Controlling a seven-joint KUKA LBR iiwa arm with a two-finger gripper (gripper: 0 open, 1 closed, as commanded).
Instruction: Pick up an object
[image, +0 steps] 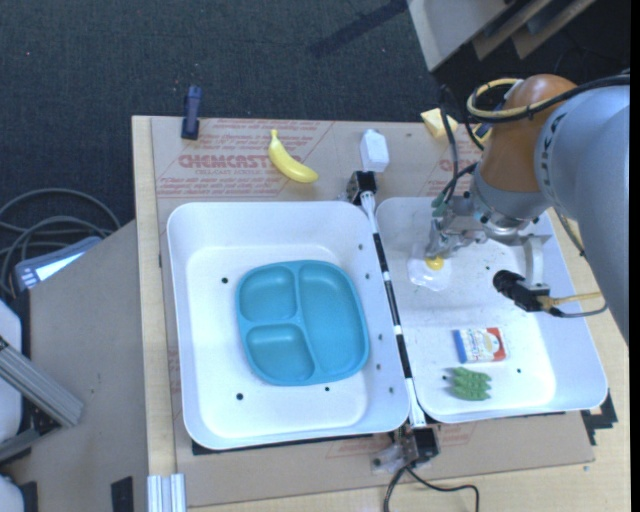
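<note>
My gripper (439, 246) hangs low over the upper left part of the right bin (560, 395). Right under its tip lies a small clear object with a yellow spot (430, 270), touching or almost touching it; I cannot tell whether it is gripped. Nearer the front of the same bin lie a small blue, white and red packet (480, 345) and a green bumpy toy (468, 383). A blue divided plate (300, 322) lies in the left bin (200, 260).
Behind the bins, on the cardboard, rest a yellow banana (290, 160), a white object (374, 150), a dark blue clip (191, 110) and a yellow piece (433, 122). The arm covers the right bin's far right corner.
</note>
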